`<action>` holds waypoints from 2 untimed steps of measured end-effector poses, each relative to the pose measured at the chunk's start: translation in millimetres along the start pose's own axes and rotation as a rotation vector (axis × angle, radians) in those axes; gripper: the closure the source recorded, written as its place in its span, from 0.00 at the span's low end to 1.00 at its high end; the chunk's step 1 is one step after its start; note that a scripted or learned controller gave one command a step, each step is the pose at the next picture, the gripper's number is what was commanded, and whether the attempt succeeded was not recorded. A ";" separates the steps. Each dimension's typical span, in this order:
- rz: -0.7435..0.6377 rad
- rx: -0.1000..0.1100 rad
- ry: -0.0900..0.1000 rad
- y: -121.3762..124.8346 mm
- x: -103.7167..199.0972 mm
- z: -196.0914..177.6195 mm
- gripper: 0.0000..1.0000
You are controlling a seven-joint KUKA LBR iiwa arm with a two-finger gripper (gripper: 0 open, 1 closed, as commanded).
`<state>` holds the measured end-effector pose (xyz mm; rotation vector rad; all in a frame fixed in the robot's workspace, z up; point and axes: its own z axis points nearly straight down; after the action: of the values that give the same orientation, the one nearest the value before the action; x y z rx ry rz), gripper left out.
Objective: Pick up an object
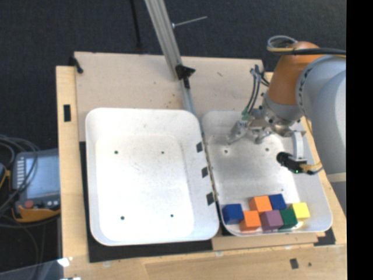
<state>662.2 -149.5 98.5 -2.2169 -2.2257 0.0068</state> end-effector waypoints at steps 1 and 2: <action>0.000 -0.009 -0.001 2.3 -0.7 -15.3 1.00; -0.002 -0.010 0.002 9.4 -2.3 -61.3 1.00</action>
<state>671.8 -151.6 159.8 -2.2182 -2.2322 -0.0069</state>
